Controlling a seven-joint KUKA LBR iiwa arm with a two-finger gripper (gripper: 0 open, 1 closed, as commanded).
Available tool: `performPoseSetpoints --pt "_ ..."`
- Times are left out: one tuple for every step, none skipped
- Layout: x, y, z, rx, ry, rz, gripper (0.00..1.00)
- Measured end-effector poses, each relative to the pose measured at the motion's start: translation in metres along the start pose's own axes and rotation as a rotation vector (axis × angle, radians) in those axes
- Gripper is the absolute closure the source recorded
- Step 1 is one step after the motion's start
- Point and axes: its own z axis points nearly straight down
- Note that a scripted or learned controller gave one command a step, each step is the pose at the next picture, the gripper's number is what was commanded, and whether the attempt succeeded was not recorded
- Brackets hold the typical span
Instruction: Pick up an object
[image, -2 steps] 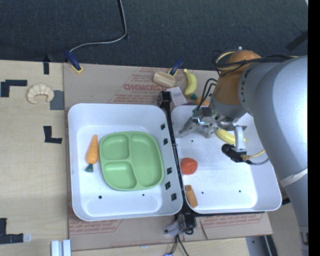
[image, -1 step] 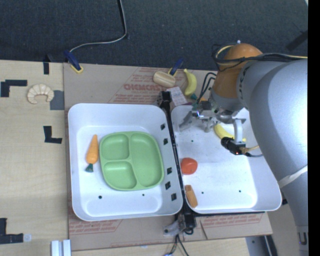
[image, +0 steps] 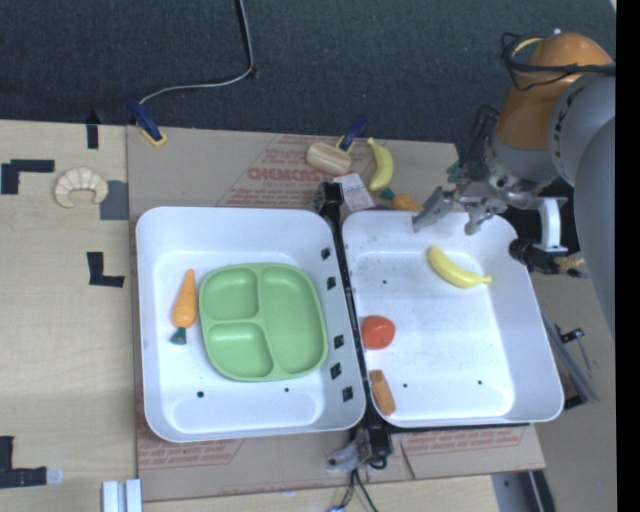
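My gripper (image: 452, 218) hangs over the far edge of the right bin (image: 520, 380), its two fingers spread apart with nothing between them. A yellow banana (image: 457, 268) lies in that bin just in front of the gripper. A red tomato (image: 377, 331) sits by the bin's left wall, and an orange-brown piece (image: 382, 391) lies at its near left corner. In the left bin (image: 160, 400) a green divided plate (image: 264, 321) rests, with an orange carrot (image: 184, 301) to its left.
Behind the bins lie a bread roll (image: 328, 157), a second banana (image: 380, 165) and a small box (image: 355, 190). A croissant (image: 81, 186) sits on the bench at far left. A cable (image: 215, 82) runs across the back.
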Motion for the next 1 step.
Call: performPoseSetpoints --pt "-0.0415 -0.0184 0.0771 0.005 0.001 0.0 0.0"
